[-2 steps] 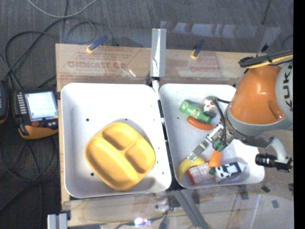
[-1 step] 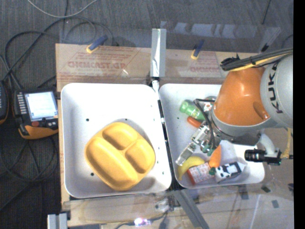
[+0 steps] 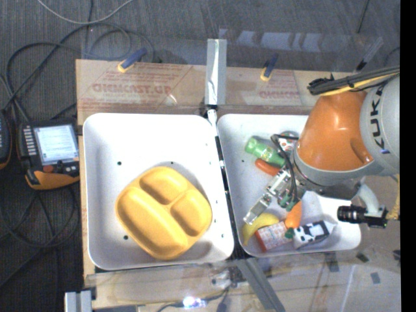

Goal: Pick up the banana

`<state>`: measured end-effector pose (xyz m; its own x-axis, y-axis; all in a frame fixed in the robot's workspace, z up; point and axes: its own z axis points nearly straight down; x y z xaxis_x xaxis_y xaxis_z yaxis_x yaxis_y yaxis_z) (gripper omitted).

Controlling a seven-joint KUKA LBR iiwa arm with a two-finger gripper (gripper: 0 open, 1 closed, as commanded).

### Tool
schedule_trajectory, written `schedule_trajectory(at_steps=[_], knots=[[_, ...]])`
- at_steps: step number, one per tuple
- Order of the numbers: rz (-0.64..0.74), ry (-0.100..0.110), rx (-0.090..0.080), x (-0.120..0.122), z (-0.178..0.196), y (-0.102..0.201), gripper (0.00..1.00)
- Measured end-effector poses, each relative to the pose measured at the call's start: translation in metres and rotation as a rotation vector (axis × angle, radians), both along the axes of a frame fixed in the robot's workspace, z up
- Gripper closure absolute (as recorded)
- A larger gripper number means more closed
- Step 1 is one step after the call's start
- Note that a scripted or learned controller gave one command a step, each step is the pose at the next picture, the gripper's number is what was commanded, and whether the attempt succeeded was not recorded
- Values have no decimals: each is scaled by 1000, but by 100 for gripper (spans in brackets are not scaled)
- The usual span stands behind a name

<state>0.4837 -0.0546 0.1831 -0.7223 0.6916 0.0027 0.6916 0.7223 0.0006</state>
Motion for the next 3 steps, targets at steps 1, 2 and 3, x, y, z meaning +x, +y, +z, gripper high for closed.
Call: schedule_trajectory(at_steps=[1,2,3], knots=[[-82,-2,-3,1,52,1,0],[127,1,-2,0,0,11,0],[-111,-6,4,3,-69,-49,0]])
